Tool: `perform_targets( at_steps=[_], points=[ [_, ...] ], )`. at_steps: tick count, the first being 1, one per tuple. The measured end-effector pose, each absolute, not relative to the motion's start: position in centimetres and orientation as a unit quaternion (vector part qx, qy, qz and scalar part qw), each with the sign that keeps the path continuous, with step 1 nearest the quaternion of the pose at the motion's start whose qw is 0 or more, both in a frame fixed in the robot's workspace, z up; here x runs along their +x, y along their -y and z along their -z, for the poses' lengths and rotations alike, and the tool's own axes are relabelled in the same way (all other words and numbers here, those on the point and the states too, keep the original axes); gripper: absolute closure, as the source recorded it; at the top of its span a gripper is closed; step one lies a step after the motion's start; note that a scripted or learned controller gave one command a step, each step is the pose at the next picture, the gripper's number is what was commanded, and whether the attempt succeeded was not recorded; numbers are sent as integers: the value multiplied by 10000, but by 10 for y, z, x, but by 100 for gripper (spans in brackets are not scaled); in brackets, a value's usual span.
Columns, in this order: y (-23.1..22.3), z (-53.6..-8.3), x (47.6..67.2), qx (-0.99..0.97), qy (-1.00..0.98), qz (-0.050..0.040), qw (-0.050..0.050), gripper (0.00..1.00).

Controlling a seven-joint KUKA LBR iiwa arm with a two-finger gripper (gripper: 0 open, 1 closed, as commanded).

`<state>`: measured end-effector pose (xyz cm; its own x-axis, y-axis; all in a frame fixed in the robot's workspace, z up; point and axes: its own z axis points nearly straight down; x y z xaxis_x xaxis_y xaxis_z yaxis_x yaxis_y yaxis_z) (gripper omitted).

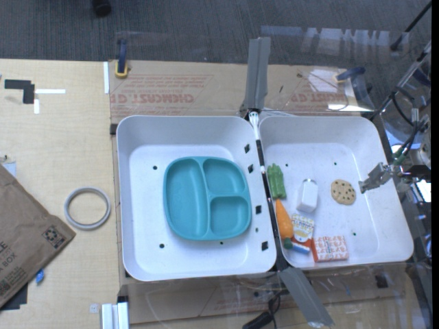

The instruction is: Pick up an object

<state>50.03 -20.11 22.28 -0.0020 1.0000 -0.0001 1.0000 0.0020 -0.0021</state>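
An overhead, slanted view shows a light wooden worktop (55, 142) bearing two shallow white bins side by side.

The left bin (137, 204) sits in the centre of the frame and holds a teal divided plate (207, 198) with three compartments, lying flat in the middle of the bin floor.

The right bin (357, 149) holds several small items gathered toward its left and lower parts. A green toy vegetable (276, 181) lies along the left wall, with an orange toy carrot (284, 219) just below it. Beside them, a small white bottle-like object (308, 195) lies on the floor of the bin. To its right, apart from it, rests a round chocolate chip cookie (343, 192). Below the white object is a small patterned packet (302, 225), and at the lower edge a red and white packet (331, 248) lies flat, with a small blue item (299, 245) to its left.

The gripper (375, 178) reaches in from the right edge of the frame, above the right side of the right bin, just right of the cookie and not touching it. Whether it is wide or narrow cannot be told; nothing is seen in its grasp.

On the worktop at the left lie a roll of tape (88, 207) and a brown cardboard box (24, 238).
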Motion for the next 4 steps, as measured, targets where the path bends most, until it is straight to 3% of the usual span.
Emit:
perform_targets(
  at_steps=[1, 2, 3, 4],
  points=[
    [202, -101, 564, -6132, 7899, 0, -5, 0],
    [203, -111, 564, -6145, 7889, 4, -18, 100],
    [203, -111, 564, -6145, 7890, 3, -17, 0],
    [191, -92, 557, -6586, 7525, 1, 1, 0]
  ],
)
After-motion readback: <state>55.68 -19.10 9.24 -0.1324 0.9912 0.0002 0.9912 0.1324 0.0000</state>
